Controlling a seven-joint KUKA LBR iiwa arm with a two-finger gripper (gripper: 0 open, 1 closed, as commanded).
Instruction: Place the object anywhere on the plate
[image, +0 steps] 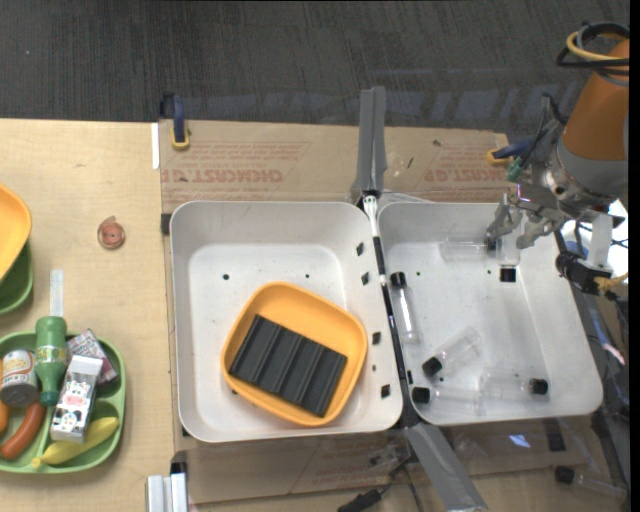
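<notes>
Currently the black ridged object (290, 364) is seen lying flat on the orange plate (352, 327) in the left bin (195, 300), so placement is judged done or nearly so. The tool (510, 232) is poised over the far edge of the right bin (570, 330), well apart from the plate; whether it is released or clenched cannot be told. Next, only a retreat is judged to be needed.
</notes>
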